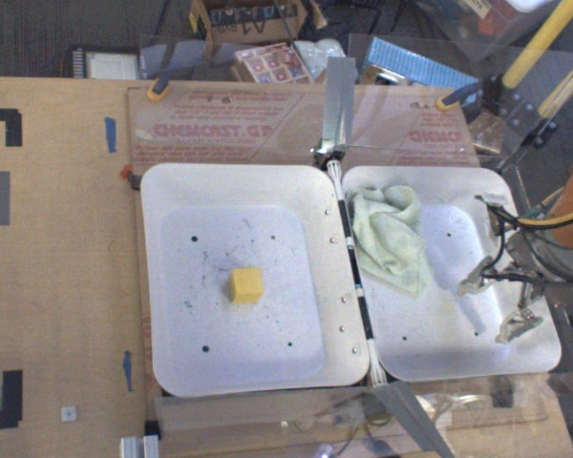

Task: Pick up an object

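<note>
Two white bins, the left bin (172, 198) and the right bin (544, 356), lie side by side on the brown bench (57, 256). Blue tape (110, 134) sticks on the bench; cluttered boxes (267, 63) stand behind.

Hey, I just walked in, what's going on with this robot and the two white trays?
The arm reaches in from the right, and its gripper hangs over the right bin with fingers spread and nothing between them. A pale green cloth lies crumpled in that bin near the divider. A yellow block sits in the middle of the left bin. Nothing is picked up yet.
</note>
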